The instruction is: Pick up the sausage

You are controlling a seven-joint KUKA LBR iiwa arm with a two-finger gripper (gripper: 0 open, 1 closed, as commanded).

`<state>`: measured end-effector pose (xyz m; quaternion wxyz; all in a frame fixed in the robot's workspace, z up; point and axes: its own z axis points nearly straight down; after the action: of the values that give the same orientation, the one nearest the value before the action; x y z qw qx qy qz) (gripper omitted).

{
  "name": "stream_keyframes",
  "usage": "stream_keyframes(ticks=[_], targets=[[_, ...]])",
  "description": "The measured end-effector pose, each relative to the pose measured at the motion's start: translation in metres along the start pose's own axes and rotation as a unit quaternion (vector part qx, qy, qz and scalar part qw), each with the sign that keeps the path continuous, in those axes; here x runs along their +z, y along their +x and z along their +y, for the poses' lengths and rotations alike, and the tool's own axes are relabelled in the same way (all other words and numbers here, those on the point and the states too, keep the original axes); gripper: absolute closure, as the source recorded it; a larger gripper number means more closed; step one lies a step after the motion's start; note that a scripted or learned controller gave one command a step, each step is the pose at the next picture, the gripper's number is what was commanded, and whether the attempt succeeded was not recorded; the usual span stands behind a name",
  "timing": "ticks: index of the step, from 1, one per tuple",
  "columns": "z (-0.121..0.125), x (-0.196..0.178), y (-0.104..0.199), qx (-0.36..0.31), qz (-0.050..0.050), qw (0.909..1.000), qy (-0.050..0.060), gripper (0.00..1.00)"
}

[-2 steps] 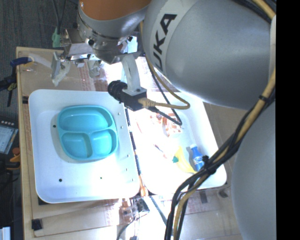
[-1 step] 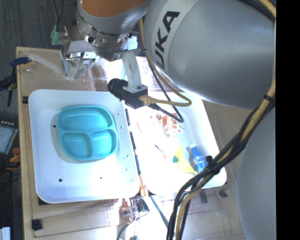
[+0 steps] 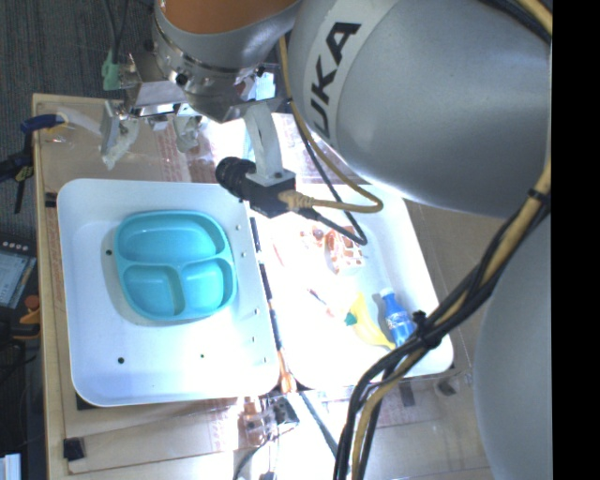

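Grey arm point(image 3: 422, 94) fills the upper right of the view, its orange band point(image 3: 220, 11) at the top edge, black and yellow cables point(image 3: 412, 347) hanging down across the right bin's near right corner. Beyond the wrist, the gripper point(image 3: 150, 117) sits over the bench past the far edge of the left bin point(image 3: 84, 375); whether its jaws are spread or pressed together I cannot tell, and nothing shows between them.

A blue three-part tray point(image 3: 173, 264) lies in the middle of the left bin. The right bin point(image 3: 319, 370) is strongly overexposed. Toward its far middle lies a reddish-brown ridged thing, apparently the sausage point(image 3: 339, 249), just below a black connector point(image 3: 253, 186) on the arm. Near the bin's near right corner a yellow thing point(image 3: 364, 319) lies touching a blue thing point(image 3: 396, 321), both too washed out to name. A small reddish sliver point(image 3: 319, 298) lies between them and the sausage.
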<state>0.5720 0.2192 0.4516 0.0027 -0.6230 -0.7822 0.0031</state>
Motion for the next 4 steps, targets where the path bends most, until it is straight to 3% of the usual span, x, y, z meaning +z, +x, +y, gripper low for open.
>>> stream_keyframes(ticks=[1,2,4], targets=[[-0.079,0.244,-0.009,-0.091,-0.001,0.9959,0.001,0.0],[-0.094,0.247,-0.13,-0.089,0.0,0.996,0.0,0.0],[-0.094,0.247,-0.129,-0.089,0.0,0.996,-0.001,0.0]])
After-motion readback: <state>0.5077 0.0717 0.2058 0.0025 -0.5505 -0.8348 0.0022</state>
